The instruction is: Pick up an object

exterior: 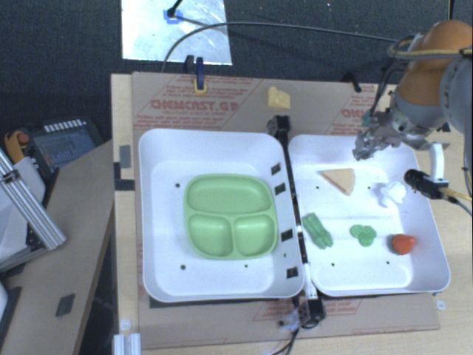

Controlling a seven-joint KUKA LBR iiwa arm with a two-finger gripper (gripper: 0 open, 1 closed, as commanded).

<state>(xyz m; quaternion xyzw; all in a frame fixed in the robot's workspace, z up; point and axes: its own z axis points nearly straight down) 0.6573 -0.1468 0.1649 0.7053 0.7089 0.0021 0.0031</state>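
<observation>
The nearest candidate for picking is the tan wedge (339,180), lying flat in the upper part of the right bin (421,272), well apart from the other pieces. Lower in the same bin sit a long green piece (318,230) near the divider, a small green clump (363,234) and a red-orange piece (403,244); a small white lump (390,193) lies near the right wall. The gripper (367,145) hangs over the bin's far edge, up and to the right of the wedge, with nothing seen in it; whether the jaws stand wide or narrow cannot be told from this slant.

The left bin (159,198) holds a green divided tray (229,216). A yellow block (278,97) rests on the tabletop (222,102) beyond the bins.

The likely trouble is the wedge's low, flat shape: a descent that stops short could close on air, and one off to the side could simply push it across the smooth floor. Being so close to the bin's far wall, the gripper could also clip the rim on the way down.
</observation>
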